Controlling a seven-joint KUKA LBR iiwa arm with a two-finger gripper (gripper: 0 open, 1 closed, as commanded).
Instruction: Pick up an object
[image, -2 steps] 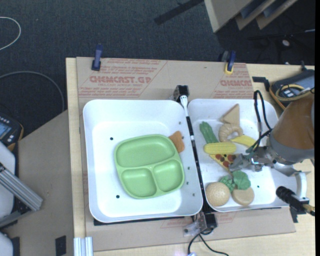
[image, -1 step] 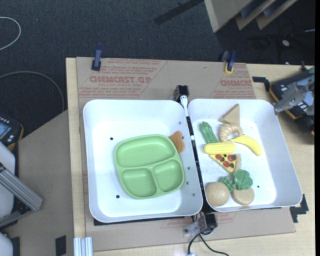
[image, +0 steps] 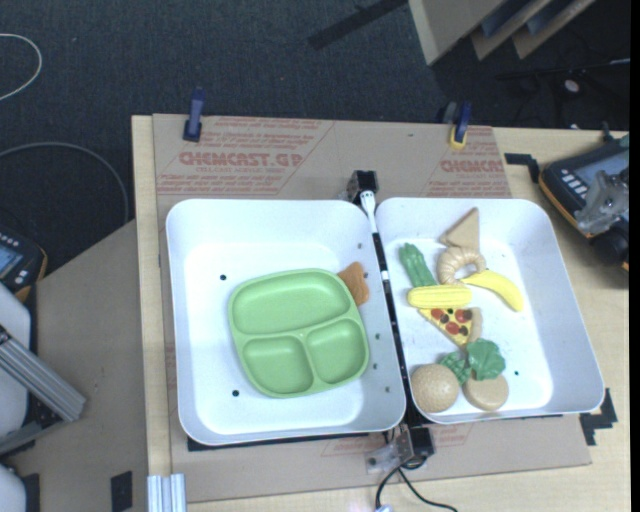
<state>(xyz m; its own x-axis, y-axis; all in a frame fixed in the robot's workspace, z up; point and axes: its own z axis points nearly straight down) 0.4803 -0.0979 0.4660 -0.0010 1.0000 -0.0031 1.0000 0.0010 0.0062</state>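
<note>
The task had not visibly begun: every toy lay at rest in the 2 bins on the desk (image: 612, 300), and nothing was lifted. Whether the gripper was open, closed or holding something could not be told from this view.

The left bin (image: 200, 300) held a green divided tray (image: 298, 330) with 3 compartments, lying flat near the middle. A small orange piece (image: 354, 284) lay just beside the tray's upper right corner, close to the wall shared with the other bin.

The right bin (image: 560, 330) held the crowd of candidates, bunched toward its left half. A tan wedge (image: 463, 230) lay farthest back, with a pale curled pastry (image: 460, 263) just in front of it and a green vegetable (image: 417, 264) to their left. A corn cob (image: 438, 296) lay crosswise below these, its right end near a banana (image: 498, 289). A pizza slice (image: 455, 322) sat under the corn, touching or nearly touching it. Nearest the front edge, a leafy green piece (image: 478, 360) rested against a round tan bun (image: 435, 386) and a second tan round piece (image: 487, 393).

In my judgement the whole job was left: choosing 1 object, closing on it, and raising it clear. The banana and the orange piece looked the easiest picks, as each had bare bin floor around it; the front cluster looked tighter.
</note>
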